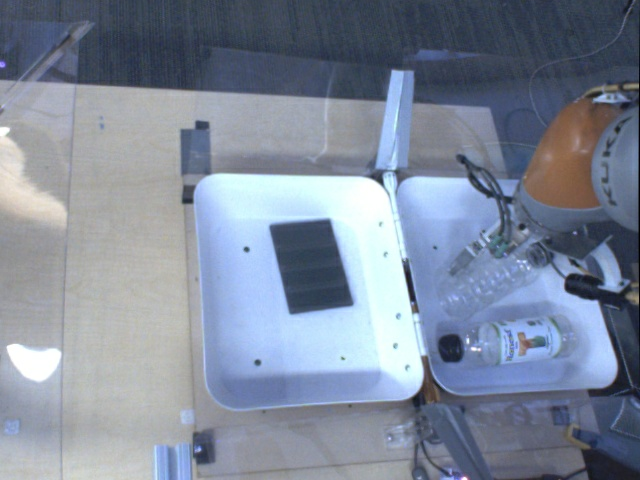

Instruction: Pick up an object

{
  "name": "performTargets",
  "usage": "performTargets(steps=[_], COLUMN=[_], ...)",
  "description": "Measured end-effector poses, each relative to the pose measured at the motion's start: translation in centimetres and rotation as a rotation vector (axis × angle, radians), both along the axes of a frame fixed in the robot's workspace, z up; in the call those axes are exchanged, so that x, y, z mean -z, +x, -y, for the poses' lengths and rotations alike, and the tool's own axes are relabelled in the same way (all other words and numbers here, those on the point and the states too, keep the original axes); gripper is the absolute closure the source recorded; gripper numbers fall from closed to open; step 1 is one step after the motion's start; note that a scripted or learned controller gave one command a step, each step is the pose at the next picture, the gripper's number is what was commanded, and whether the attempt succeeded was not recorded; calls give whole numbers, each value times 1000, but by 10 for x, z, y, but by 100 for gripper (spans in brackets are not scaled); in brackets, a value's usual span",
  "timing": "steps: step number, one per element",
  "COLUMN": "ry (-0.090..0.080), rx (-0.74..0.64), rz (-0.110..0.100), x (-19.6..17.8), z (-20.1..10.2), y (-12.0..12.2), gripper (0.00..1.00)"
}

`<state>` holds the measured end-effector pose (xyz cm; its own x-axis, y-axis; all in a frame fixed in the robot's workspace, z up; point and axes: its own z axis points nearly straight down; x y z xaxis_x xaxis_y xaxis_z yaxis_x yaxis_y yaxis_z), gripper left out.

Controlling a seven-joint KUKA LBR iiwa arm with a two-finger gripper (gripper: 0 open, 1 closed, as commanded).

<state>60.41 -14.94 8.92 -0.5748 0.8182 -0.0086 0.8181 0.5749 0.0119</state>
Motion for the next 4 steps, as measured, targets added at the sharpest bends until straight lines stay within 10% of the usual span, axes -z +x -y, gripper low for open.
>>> performTargets(steps=[4], ry=[-4], rx=[-219], rz=[-3], x=[-37], z=[11], y=[-91], gripper=[0])
